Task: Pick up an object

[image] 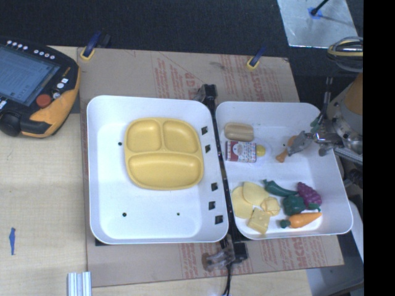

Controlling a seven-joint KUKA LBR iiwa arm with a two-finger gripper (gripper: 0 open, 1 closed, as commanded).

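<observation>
Overhead slanted view of a counter (49,184) w/ two shallow white bins side by side. Left bin (105,184) holds a yellow divided plate (164,152), three sections, lying flat near the bin's centre and back.

Right bin (333,184) holds the toy foods, i.e. the things to pick from. Near its back-left: a tan bread roll (239,131), w/ a red-and-white can (241,152) just in front of it, lying on its side. At the front: pale yellow cheese pieces (253,201) in a loose heap, then a green pepper (281,189), a purple grape bunch (309,195) and an orange carrot (303,219), all close together, some touching. They look scattered as if dropped, not arranged.

The arm comes in from the right; its pincer (298,143) sits low over the right bin's back-right area. A small orange item (282,156) lies just at its tip. Can't tell whether the pincer is apart or together, nor whether it grips that item.

A handheld control pendant (34,94) rests at the counter's far left, well apart from the bins.
</observation>
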